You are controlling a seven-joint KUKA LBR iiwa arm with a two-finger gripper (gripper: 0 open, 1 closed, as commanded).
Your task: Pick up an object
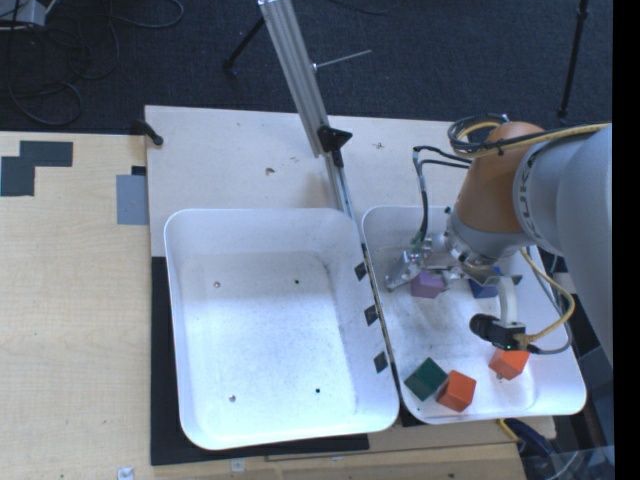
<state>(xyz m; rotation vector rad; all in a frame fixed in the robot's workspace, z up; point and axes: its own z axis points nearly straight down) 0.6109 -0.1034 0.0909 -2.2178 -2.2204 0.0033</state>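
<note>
Five small blocks lie in the right bin [560,400]. A purple block [429,284] sits near the bin's middle, tight under the arm's end. Just right of it a blue block [484,288] peeks out, mostly hidden. An orange block [508,362] rests near the right wall. At the front, a dark green block [425,379] and a red-orange block [456,390] lie touching, both turned cornerwise.

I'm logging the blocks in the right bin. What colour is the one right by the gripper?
Purple: the block by the gripper, seen in the camera view.
</note>
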